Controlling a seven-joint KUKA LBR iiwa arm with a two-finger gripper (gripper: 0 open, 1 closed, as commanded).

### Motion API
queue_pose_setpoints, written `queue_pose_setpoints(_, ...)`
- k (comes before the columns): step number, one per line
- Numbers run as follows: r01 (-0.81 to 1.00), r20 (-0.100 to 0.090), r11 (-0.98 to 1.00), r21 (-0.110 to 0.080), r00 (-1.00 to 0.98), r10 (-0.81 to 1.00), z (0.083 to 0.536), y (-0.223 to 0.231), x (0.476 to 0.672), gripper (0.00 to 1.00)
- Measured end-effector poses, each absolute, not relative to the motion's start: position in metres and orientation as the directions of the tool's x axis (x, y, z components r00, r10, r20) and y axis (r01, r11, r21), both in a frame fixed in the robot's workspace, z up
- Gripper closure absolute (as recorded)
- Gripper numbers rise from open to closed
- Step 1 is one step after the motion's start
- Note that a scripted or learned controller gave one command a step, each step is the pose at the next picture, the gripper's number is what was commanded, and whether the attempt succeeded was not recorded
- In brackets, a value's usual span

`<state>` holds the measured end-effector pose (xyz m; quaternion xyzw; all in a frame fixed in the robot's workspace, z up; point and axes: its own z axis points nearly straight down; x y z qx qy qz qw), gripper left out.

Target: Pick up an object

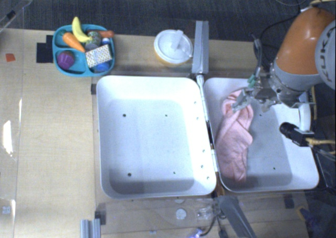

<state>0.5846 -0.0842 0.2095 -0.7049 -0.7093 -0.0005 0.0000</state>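
Pink cloth, the single item in the right bin, is lying crumpled along that bin's left wall, its long axis running from the far end near the claw down toward the bin's near edge, the lower end leaning slightly right. One claw is hanging over the cloth's upper end, and a fold of pink fabric appears to be sitting between its fingers, which are looking closed on it, though the fingertips are small and partly blurred. One grey arm with an orange band is reaching in from the right of the right bin. Two white bins are sitting side by side on the desk; the left bin is lying just left of the right bin, touching or nearly touching along a shared edge. One blue tray of toy food is resting well beyond the left bin's far left corner, and one white lidded container is standing just beyond its far right corner.
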Motion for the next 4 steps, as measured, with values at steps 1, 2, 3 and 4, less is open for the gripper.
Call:
queue_pose_setpoints(1, 0.999, -0.001, 0.046, 0.005, -0.046, 0.999, 0.268, -0.101, 0.616, 0.00)
queue_pose_setpoints(2, 0.962, 0.001, 0.272, 0.001, -0.272, 0.962, 0.106, -0.096, 0.626, 0.00)
queue_pose_setpoints(3, 0.962, 0.000, 0.274, 0.005, -0.274, 0.962, 0.117, -0.094, 0.628, 1.00)
queue_pose_setpoints(4, 0.988, -0.001, 0.157, 0.004, -0.157, 0.988, 0.186, -0.076, 0.670, 1.00)
